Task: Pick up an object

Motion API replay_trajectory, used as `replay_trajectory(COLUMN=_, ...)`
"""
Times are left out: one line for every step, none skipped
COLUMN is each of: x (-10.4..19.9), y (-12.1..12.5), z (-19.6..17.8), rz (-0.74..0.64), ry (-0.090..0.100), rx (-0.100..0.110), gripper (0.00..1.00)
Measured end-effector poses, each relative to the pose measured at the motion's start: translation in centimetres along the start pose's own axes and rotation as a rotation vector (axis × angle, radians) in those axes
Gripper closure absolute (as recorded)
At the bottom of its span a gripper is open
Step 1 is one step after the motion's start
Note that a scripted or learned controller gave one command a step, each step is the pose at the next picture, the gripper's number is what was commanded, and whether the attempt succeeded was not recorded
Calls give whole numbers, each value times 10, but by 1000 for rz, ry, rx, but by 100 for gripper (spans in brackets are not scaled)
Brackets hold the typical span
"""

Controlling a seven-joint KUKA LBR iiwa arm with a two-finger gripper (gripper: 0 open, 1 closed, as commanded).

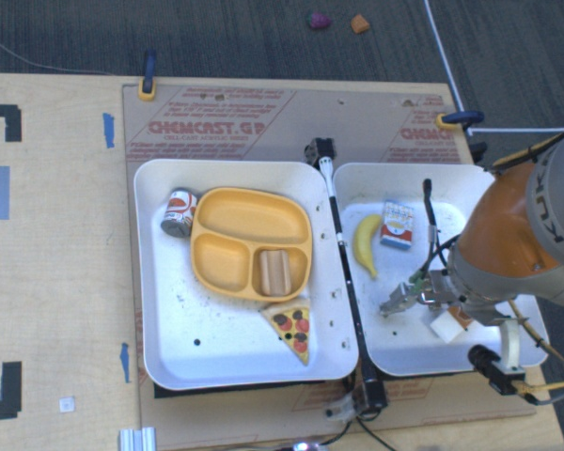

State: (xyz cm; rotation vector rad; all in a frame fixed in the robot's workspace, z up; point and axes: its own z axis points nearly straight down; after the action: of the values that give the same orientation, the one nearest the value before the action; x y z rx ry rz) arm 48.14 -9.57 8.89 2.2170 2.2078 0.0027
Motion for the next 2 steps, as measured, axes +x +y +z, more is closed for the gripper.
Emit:
replay_trajectory(x=0, y=0, z=0, rz=0, ry=0, rx=0, gripper=0)
replay_trajectory(x=-4, y=3, z=-12, rz=3, ry=-11, rx=-13, gripper=100)
